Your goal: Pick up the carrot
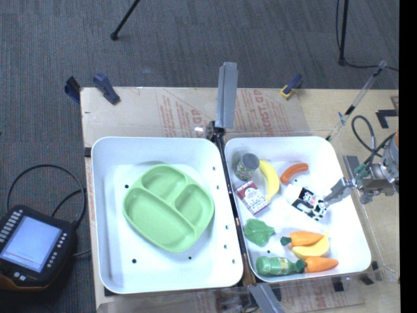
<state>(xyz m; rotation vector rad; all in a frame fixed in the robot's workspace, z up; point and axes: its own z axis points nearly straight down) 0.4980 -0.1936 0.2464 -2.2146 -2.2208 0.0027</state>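
You have two white bins side by side on the bench: the left bin point(104, 175) at centre-left of the frame, the right bin point(345, 175) at centre-right, their inner rims meeting under a grey upright post point(227, 96). The left bin holds a green divided plate point(168, 206), with bare floor all round it. The right bin is crowded: a can point(247, 165), a banana point(269, 178), a small red carton point(253, 197) and an orange sausage-shaped piece point(294, 172) in its upper half; a black-and-white patterned item point(308, 203) at mid-right; a green leafy piece point(258, 231), a green bottle point(279, 265), a yellow piece point(313, 248) and two carrots below. One carrot point(303, 238) lies above the yellow piece, a second carrot point(317, 263) at the lower right rim. The gripper point(333, 194) sits at the right bin's right side, just beside the patterned item; you cannot tell its finger state.
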